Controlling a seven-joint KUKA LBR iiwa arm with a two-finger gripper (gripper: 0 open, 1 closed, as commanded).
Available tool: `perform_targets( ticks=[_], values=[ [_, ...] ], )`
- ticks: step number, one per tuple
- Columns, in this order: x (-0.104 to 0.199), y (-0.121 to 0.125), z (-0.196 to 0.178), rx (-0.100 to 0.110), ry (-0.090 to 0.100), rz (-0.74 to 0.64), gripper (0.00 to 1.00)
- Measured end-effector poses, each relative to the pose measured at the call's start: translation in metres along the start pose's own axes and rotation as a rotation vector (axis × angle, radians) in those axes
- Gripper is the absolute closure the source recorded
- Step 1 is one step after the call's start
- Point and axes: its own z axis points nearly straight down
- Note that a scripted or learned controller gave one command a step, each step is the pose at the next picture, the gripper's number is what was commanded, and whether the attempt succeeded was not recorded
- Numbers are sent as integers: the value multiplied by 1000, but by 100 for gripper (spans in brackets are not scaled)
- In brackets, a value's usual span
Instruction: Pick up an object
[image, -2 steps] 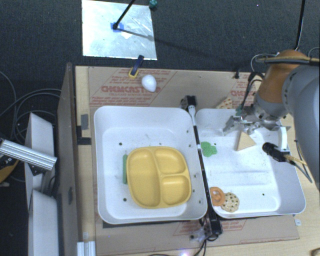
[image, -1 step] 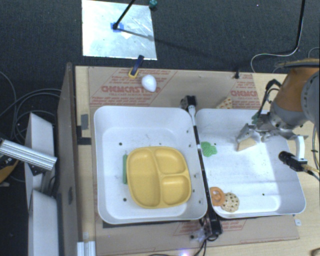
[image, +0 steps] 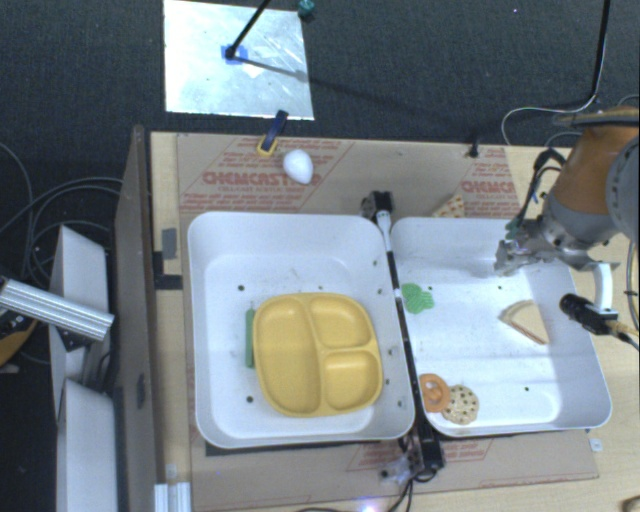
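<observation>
Arm enters from the right edge, orange band above a grey wrist. Hand (image: 512, 252) sits low over the back right part of the right bin (image: 580, 400). Whether it is spread or pressed together: cannot tell, the tip is too small and blurred. Nothing is seen pinched in it.

Candidate things in the right bin: a tan wedge like a slice of bread (image: 525, 321) lies on the bin floor just in front of the hand, apart from it. A green leafy piece (image: 414, 298) lies against the left wall of this bin. At the front left corner a pretzel (image: 433, 391) and a speckled cookie (image: 461, 404) lie touching each other.

Left bin (image: 215, 300): a yellow divided plate (image: 318, 352) with three compartments takes up its middle; a green strip (image: 249, 337) shows along the plate's left edge, partly under it.

Worktop (image: 330, 165): printed cardboard sheet under both bins. A white egg (image: 298, 165) and a small yellow-and-blue piece (image: 270, 135) lie on it behind the left bin. Dark carpet around; a shiny sheet (image: 200, 60) at top, cables at left and at upper right.
</observation>
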Motion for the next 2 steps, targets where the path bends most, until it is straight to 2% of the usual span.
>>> perform_targets(
  ticks=[1,2],
  values=[
    [0,-1,1,2,0,0,0],
    [-14,-59,25,18,4,7,0]
  ],
)
